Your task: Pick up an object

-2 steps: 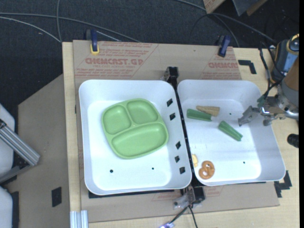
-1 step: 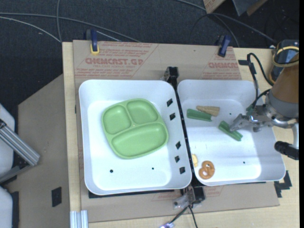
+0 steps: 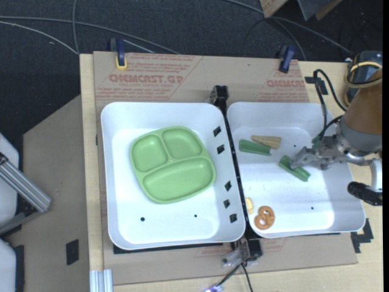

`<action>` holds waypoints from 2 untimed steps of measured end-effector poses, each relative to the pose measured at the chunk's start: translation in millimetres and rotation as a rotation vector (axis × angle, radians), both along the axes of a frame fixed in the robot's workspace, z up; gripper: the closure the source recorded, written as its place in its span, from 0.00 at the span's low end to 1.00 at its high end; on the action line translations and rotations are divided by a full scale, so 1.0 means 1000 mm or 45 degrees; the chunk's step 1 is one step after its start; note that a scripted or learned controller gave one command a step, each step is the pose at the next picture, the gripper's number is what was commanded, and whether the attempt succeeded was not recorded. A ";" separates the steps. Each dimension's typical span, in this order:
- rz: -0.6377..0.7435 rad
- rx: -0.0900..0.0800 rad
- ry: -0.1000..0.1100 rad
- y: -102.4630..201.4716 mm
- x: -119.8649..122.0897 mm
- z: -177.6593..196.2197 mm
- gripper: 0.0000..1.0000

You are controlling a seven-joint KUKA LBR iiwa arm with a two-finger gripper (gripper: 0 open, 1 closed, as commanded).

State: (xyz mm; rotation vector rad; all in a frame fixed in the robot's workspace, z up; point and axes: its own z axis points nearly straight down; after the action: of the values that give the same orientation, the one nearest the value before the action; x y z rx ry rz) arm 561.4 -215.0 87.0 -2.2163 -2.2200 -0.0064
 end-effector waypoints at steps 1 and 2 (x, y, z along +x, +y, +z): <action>0.000 -0.003 -0.008 -0.001 0.002 0.012 1.00; 0.001 -0.011 -0.008 0.003 0.011 0.073 1.00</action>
State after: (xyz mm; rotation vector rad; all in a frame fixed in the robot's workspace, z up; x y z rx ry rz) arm 572.5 -212.2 159.5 -2.2229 -2.2283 -0.0044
